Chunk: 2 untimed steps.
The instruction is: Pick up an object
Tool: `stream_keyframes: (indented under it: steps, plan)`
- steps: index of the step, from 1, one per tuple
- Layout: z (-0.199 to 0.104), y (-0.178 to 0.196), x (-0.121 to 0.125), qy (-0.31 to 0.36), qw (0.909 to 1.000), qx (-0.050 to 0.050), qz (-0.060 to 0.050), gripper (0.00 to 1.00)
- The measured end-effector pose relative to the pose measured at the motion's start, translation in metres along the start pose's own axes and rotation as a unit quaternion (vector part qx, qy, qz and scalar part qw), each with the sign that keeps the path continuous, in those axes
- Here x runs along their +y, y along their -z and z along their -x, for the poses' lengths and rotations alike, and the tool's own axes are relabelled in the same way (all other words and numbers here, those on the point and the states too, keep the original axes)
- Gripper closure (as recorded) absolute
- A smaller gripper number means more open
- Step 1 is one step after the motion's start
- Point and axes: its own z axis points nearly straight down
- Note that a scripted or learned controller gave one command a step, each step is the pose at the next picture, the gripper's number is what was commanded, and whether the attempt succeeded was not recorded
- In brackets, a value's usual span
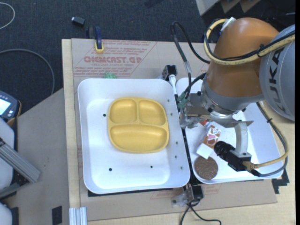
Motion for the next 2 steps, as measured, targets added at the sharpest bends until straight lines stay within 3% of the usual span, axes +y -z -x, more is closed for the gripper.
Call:
stream_keyframes:
  steps: [1, 2]
  plan:
    - [0.0, 0.01, 0.0, 0.0, 1.0, 0.0, 0.001, 1.0]
    - [-0.068, 0.128, 0.001, 0.004, 1.0, 0.003, 0.006, 1.0]
